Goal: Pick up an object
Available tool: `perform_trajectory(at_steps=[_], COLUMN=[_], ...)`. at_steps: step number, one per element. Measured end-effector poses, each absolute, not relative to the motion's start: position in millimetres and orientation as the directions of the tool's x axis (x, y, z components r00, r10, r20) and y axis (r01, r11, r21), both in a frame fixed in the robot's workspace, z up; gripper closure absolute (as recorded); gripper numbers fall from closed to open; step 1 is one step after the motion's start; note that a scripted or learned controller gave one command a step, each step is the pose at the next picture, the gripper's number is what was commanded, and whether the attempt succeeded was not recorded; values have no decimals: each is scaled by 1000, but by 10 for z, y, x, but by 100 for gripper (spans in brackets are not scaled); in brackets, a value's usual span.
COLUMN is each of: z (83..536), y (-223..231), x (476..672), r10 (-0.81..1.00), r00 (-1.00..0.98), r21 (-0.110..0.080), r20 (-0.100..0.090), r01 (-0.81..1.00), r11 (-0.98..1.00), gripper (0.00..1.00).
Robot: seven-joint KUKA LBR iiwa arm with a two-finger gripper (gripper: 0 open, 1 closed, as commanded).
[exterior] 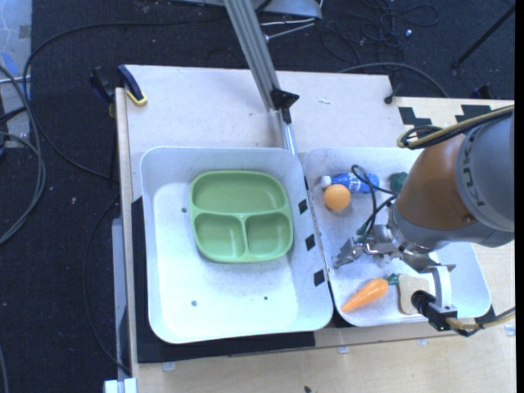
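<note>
The right bin [467, 301] holds an orange ball [336, 197], a blue bottle [360, 180] with a white cap, an orange carrot [365, 294], a beige block [412, 295] and a teal object [399, 182] partly hidden by the arm. My gripper [350, 252] hangs over the left part of this bin. It is between the ball and the carrot, just above the carrot and touching neither. No object shows in it. The grey arm with its orange band [438, 191] covers the bin's right half.
The left bin [164, 301] carries a green three-compartment plate [242, 214]. A metal pole [255, 43] slants down from the top to the bins' shared edge. Black clips [314, 240] line the divider between the bins. Bare bench lies behind both bins.
</note>
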State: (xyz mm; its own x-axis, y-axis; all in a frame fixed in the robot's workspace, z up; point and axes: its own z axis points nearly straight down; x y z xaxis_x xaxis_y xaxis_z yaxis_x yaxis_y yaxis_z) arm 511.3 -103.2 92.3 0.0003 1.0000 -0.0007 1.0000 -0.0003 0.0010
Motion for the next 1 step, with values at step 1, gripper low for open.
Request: perform_trajectory(at_steps=[1], z=[1052], y=[-1048], x=[5130], r10=[1000], r00=[3], r21=[7], r20=[-4], r01=[1000], r11=[-3], gripper=[100])
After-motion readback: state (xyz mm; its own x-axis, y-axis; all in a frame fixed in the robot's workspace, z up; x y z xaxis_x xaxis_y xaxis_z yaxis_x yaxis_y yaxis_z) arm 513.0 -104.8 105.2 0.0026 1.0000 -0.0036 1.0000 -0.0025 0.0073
